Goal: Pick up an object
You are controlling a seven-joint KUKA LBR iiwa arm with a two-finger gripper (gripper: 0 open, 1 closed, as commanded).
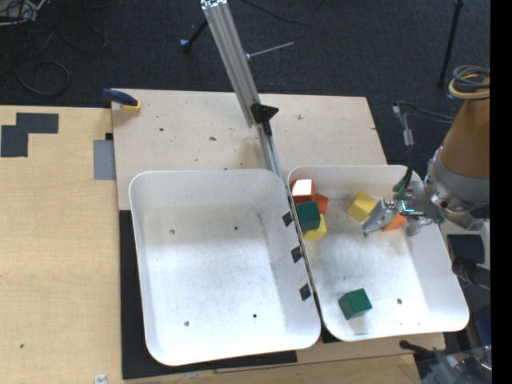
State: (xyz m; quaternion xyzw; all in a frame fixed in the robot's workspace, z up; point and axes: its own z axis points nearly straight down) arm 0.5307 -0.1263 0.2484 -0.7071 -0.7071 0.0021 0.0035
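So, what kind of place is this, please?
Probably a robotics lab test bench: two white bins on a wooden bench, small coloured blocks such as the green block, a robot arm, and cables on dark carpet.

The arm [464, 146] comes in from the right edge of the bench, orange band up top, grey wrist angled down and to the left. Its gripper [390, 218] sits low over the right bin, near that bin's right wall, fingers pointing left-ish.
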